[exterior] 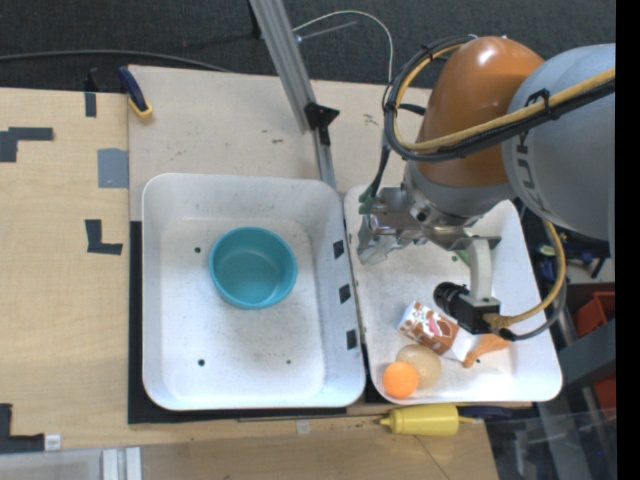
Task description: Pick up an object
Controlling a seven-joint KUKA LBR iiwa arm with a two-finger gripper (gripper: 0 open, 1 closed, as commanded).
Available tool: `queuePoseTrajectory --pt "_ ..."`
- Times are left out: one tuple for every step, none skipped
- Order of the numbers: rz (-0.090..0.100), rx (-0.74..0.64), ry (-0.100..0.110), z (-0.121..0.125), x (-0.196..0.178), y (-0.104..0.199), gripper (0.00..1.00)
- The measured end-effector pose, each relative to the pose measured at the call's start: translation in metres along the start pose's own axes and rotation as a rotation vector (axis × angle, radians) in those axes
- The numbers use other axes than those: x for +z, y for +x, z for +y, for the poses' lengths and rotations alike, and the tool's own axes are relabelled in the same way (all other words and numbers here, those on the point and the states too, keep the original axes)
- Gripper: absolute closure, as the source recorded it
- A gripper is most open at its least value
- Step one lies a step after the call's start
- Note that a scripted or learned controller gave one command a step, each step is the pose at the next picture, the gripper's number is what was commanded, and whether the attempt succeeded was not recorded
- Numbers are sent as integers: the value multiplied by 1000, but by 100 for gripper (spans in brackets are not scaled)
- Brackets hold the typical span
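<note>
Nearest you, at the table's front edge, a yellow bottle (424, 420) lies on its side just outside the right bin (535, 383). Inside that bin's near corner sit your candidates: an orange ball (400, 380) touching a pale round object (422, 364), a crinkled snack packet (428, 327) just behind them, and an orange carrot-shaped piece (487, 347) to their right. I judge the ball light and stiff but prone to rolling, so close across its middle from above. The packet looks soft and slippery; pinch it at a crumpled edge. Beyond, in the left bin (165, 268), a teal bowl (253, 267) stands upright, well apart; it looks rigid, and its rim is your hold. Farther back in the right bin, the jaws (375, 240) hang near the dividing wall, apart from every object; you cannot tell how wide they stand.
</note>
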State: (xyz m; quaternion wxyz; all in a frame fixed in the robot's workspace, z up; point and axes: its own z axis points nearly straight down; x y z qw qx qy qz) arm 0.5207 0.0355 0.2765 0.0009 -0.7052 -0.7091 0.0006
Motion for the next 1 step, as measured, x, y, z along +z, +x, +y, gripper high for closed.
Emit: queuePoseTrajectory --pt "0 -2 2 11 22 57 100"
